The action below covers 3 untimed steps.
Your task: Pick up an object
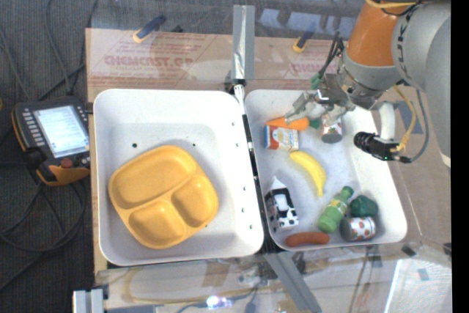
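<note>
I see the gripper (316, 111) low over the far end of the right bin (394, 210), just beyond the orange juice carton (281, 134); whether it is open or has hold of anything I cannot tell. Nearer than the carton lie a banana (311, 171), a green bottle (334, 210), a milk carton (281, 207), a can (358, 228) and a sausage (307, 238).

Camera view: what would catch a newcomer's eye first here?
The big yellow divided tray lying alone in the left bin stands out most. Next comes the orange-banded arm reaching in from the right, its gripper low over the right bin, near the orange carton and the banana.
</note>
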### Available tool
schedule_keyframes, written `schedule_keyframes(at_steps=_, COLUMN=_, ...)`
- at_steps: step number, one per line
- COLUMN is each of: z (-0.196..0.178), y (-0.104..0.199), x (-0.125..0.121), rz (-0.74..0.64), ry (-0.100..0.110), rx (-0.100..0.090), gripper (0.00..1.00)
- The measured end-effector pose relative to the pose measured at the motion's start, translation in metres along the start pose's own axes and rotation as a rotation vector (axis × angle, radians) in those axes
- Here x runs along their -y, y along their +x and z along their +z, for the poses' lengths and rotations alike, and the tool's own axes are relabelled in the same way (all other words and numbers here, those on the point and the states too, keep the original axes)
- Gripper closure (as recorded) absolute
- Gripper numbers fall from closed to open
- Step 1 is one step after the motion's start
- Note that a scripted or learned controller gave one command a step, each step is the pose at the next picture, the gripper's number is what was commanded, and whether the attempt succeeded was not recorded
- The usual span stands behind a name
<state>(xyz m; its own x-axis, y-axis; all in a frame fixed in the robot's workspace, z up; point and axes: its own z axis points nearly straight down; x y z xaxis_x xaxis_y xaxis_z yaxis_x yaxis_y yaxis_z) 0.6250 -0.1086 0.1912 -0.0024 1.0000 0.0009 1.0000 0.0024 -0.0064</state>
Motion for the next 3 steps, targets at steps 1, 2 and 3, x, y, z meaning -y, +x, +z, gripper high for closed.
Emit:
schedule_keyframes(at_steps=1, z=0.089, y=-0.036, x=-0.008, rz=-0.074, ry=-0.022, rx=0.004, gripper=0.00)
schedule_keyframes(at_steps=2, z=0.093, y=-0.064, x=0.028, rz=-0.157, ry=-0.037, rx=0.004, gripper=0.00)
schedule_keyframes(at_steps=3, z=0.102, y=-0.004, x=0.105, rz=-0.302, ry=-0.021, rx=0.010, gripper=0.00)
